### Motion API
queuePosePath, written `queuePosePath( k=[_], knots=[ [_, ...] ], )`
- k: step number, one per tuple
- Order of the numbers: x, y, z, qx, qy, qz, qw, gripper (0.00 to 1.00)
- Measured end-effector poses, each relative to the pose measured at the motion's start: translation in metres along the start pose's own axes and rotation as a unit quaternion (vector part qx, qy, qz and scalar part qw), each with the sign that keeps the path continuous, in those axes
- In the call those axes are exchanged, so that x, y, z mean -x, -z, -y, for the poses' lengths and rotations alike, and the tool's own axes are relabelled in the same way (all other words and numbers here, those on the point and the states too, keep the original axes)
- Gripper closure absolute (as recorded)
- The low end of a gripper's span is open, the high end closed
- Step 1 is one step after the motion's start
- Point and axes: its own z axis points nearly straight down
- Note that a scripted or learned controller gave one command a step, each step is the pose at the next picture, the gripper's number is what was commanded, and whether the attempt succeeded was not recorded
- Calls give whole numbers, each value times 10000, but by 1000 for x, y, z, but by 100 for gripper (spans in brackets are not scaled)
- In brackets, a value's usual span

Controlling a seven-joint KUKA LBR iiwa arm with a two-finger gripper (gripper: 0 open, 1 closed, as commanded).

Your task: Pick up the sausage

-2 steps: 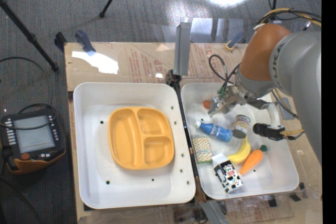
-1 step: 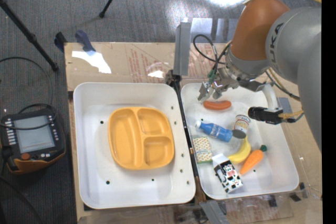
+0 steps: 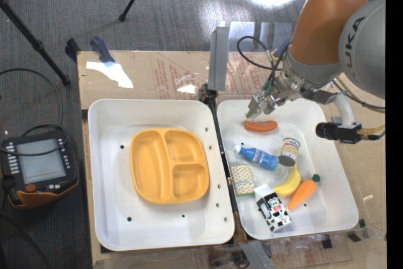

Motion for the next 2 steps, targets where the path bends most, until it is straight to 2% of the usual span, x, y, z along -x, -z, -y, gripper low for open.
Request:
queuePosePath(
  k=[1, 2],
  knots=[
    [0, 0, 0, 0, -1, -1, 10000, 0],
    [23, -52, 9, -9, 141, -6, 9999, 0]
  ],
)
